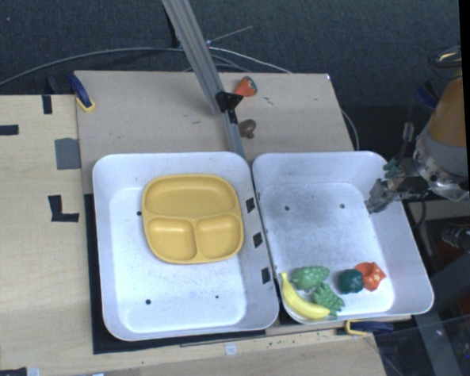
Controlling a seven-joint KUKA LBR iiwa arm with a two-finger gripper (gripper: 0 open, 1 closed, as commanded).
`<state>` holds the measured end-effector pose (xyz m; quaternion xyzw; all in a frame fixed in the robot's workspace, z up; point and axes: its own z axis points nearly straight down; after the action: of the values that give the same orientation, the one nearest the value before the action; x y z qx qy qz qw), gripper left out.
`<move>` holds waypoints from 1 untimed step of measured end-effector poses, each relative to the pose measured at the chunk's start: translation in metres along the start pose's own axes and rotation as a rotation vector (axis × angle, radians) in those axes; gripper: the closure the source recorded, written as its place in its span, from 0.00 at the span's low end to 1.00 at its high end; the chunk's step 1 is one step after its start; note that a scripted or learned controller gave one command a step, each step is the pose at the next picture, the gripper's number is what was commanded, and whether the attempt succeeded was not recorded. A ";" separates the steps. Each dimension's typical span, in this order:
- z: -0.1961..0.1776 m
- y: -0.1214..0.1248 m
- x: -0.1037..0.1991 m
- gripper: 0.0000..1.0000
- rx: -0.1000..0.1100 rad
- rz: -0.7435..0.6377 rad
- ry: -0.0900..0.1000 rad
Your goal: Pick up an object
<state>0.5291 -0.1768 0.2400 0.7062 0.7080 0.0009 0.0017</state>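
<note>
The gripper [378,197] hovers over the right bin's [393,173] right rim, and whether it is open or closed cannot be told. Most of that bin's floor lies bare. A banana [300,302], two green pieces [317,285], a dark green piece [351,281] and a red piece [372,275] crowd its near edge. A yellow divided plate [193,217] sits in the left bin [112,254]. No writing is readable.

Claw [376,199] hovers over right bin [395,213]; yellow plate [193,217] fills left bin [114,230].
</note>
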 end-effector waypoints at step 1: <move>-0.008 0.001 0.055 1.00 0.004 -0.005 0.003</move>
<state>0.5302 -0.1217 0.2482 0.7045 0.7097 0.0006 -0.0008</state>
